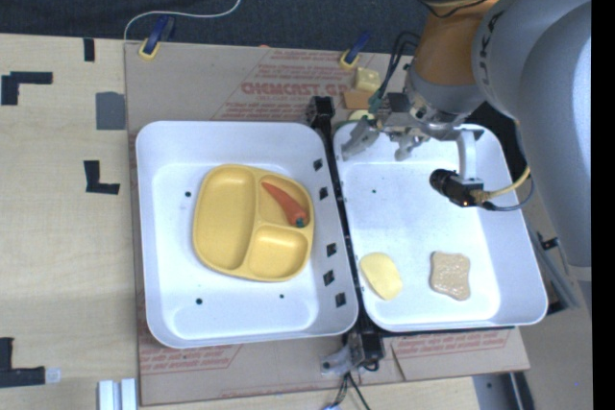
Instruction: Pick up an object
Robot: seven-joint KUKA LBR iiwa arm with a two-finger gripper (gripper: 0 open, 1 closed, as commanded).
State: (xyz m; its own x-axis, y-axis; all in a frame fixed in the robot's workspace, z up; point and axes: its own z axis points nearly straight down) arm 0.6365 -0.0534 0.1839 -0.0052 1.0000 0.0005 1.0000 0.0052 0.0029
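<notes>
Two bins: left bin (163, 206) and right bin (509, 264), side by side on a cardboard sheet (240, 82) over the bench (58, 235).
Objects in right bin: pale yellow lump (381, 276) and tan piece (450, 275), both near the bin's front edge, apart from each other.
Lump look: smooth, rounded, oval, light yellow; its long axis runs from the bin's front-right toward its back-left, close to the divider side.
Tan piece look: speckled beige, roughly square with uneven edges, lying flat; no clear long axis.
Objects in left bin: yellow tray (235, 235) with three compartments, lying in the bin's middle; a red pepper (286, 201) with a green stem end lies in the tray's back-right compartment, long axis slanting from back-left to front-right, stem toward the front-right.
Arm pose: arm (538, 62) enters from the right, orange band (452, 34) above the wrist, wrist over the right bin's back edge.
Gripper (384, 137): low over the right bin's back-left corner, well apart from the lump and the tan piece; nothing is seen between the metal fingers (357, 137), and whether they are spread or closed I cannot tell.
Cable: a black plug (454, 185) hangs by the wrist over the right bin's back half.
Clamps: yellow and blue clips (152, 41) at the sheet's back edge.
</notes>
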